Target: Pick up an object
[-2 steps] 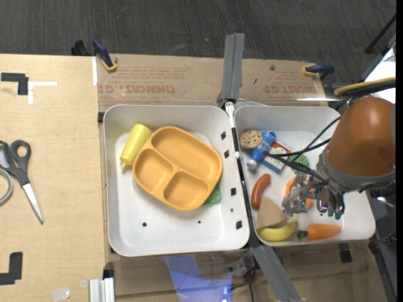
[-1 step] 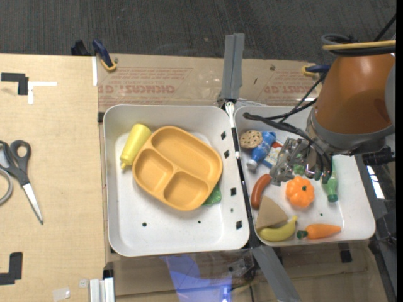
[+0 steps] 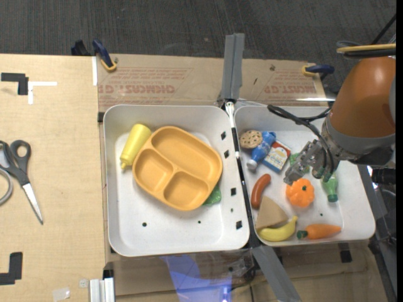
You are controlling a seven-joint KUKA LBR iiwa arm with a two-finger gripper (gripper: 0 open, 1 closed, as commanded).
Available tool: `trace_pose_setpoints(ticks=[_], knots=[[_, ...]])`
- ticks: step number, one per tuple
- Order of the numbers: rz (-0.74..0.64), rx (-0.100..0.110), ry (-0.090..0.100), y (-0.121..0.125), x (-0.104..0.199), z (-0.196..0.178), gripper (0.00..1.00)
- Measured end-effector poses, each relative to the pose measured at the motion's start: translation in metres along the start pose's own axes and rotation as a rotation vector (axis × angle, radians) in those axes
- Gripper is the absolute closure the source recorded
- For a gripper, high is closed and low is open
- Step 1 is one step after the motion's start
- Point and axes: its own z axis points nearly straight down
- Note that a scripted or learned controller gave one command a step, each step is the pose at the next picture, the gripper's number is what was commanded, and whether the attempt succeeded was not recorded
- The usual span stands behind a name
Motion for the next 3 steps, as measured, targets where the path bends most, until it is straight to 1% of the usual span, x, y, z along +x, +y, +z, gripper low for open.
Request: trace_pose_setpoints(ticks=[1,2,3], knots=[[-0.262,-0.003,-0.005,-0.041,0.022,0.098,1.00],[-0.024,-0.002,-0.004,0.046,-0.051,-0.002,1.00],[0.012,-0.003,-0.004,0.118,-0.029,-0.049,1.00]])
